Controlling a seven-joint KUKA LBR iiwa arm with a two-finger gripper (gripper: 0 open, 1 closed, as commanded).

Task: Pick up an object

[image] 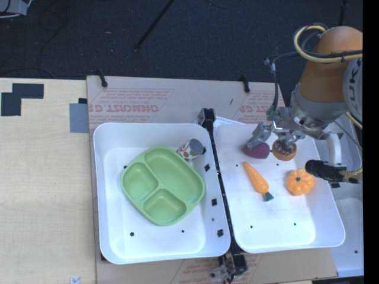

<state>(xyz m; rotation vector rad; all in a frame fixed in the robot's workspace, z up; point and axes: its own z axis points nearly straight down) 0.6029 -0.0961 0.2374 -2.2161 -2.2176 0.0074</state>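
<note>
You have the right bin (308,232) as your landmark: shallow, white, smooth plastic with rounded corners and small dark dots on its floor. Inside it, toward the far edge, lies a dull purple lump (256,151), rounded and matte. Just beside that, on the arm's side, sits a small round brown piece (284,152) with a lighter top, like a toy pastry. Nearer the bin's middle lies the carrot (257,179): a smooth orange taper with a small dark green tip, set at a slant. Beside it, toward the arm, sits a squat, ribbed orange pumpkin (299,182).

The gripper (271,136) hangs over the bin's far edge, above the purple lump and the brown piece. Its metal fingers (258,136) stand apart, one over each of those two things, with nothing between them.

Left of your landmark, the second bin (112,235) holds a pale green, glossy plate (163,185) with three compartments and a small patterned cup (190,149) on its side at the plate's far corner.
</note>
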